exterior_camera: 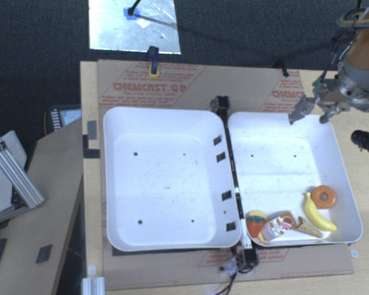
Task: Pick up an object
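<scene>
Two smooth white bins (166, 118), curved banana (318, 216)

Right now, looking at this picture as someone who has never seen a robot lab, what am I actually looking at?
You are looking down, at a slant, from one camera fixed above a bench. On the bench sit two shallow white trays side by side: the left tray and the right tray. At the upper right is a robot arm, grey with an orange band, reaching in over the far corner of the right tray. Its end carries a gripper, a two-fingered claw with the fingers spread apart, holding nothing. Its job is to pick something up. The things to choose from lie in the near corner of the right tray: a toy banana, an orange ring, a small packet and a small reddish-orange toy.
</scene>
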`<state>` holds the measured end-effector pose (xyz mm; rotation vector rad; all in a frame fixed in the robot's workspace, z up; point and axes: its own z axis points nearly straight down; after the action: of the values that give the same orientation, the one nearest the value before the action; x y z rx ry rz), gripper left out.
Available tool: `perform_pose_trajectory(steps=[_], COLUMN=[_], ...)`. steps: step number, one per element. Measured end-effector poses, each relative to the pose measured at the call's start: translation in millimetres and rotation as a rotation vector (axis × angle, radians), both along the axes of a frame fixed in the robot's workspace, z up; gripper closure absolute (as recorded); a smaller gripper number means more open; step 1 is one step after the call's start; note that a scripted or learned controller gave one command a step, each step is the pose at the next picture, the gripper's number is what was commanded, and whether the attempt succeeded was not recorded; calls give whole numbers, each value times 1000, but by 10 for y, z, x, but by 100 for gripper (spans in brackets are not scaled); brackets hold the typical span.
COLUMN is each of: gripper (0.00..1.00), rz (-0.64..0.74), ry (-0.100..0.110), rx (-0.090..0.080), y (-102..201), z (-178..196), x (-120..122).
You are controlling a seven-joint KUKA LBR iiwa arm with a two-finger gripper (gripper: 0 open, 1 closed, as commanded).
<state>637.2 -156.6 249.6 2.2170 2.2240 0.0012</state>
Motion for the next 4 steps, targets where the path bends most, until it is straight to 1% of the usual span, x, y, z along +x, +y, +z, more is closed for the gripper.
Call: perform_pose_trajectory(steps=[1,2,3,4], gripper=[0,0,0,0], rz=[6,11,6,3], ry=[-11,-12,-10,-1], rx=[-1,1,2,2], y=[387,1411,1646,1775], z=[951,1954,2798,2864], x=[-63,-147,-722,-1146])
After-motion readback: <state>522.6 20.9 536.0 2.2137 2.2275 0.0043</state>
